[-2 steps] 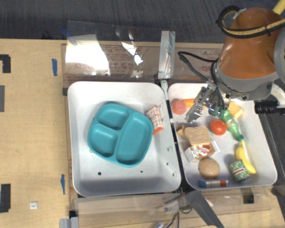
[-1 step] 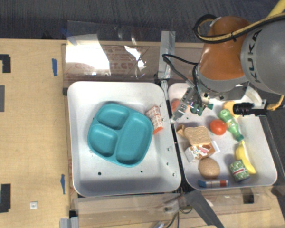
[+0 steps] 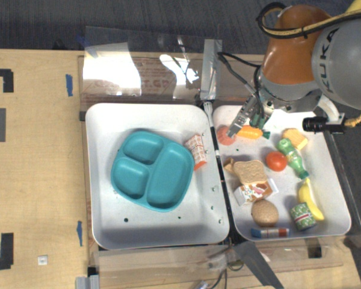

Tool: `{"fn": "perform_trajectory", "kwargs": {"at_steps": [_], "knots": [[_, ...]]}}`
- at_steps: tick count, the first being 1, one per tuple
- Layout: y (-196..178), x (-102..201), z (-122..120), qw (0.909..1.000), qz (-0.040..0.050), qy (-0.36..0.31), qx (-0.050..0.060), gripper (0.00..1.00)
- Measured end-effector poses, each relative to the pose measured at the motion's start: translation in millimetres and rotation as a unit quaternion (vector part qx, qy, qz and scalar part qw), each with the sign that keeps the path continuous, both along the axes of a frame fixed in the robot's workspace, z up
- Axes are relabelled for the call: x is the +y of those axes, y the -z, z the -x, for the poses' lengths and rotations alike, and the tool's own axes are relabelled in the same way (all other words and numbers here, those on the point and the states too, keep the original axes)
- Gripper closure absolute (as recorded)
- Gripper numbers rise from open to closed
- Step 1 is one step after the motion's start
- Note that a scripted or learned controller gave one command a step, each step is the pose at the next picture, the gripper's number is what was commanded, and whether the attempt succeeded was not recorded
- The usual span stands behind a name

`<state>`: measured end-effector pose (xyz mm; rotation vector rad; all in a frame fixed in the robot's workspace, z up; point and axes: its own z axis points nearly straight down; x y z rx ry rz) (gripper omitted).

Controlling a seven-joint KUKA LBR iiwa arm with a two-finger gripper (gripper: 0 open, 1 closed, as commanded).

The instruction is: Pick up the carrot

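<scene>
One carrot point(image 3: 250, 133) just below jaws point(image 3: 253, 114) — right bin point(image 3: 337, 221), top-left corner.

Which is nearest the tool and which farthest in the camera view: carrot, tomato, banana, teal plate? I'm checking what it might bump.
1. Carrot: right at the tool, top of the right bin.
2. Tomato: just below and to the right, mid right bin.
3. Banana: lower right of the right bin.
4. Teal plate: in the left bin, farthest.
</scene>
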<state>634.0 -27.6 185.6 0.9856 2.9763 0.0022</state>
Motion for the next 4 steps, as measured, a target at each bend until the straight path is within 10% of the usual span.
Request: {"fn": "perform_trajectory", "kwargs": {"at_steps": [1, 2, 3, 4], "knots": [[0.1, 69.1, 22.4, 0.9970, -0.0015, 0.078, 0.003, 1.00], [0.3, 67.9, 22.4, 0.9969, -0.0012, 0.078, 0.003, 0.00], [0.1, 1.7, -29.7, 0.9846, -0.0005, 0.175, 0.000, 0.00], [-0.1, -23.4, 22.5, 0.9818, -0.0007, 0.190, 0.002, 0.00]]}}
